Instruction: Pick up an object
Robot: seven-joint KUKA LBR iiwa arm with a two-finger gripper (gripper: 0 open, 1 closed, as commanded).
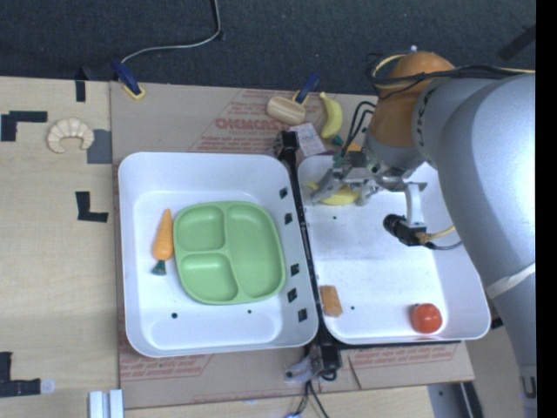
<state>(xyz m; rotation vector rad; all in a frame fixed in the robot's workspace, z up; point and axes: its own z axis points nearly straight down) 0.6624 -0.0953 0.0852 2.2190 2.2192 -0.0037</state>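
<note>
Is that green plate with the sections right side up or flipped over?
Right side up. The green plate lies flat in the left bin, its three hollow compartments facing up, beside the carrot.

Single fixed cam above the worktop point(52, 259), looking down at a slant. Mid range: both bins fully in frame, left bin point(139, 233) centred, arm point(487, 138) entering right of it, close to lens.

Croissant point(70, 134) on bench; cable point(187, 37) behind.
</note>
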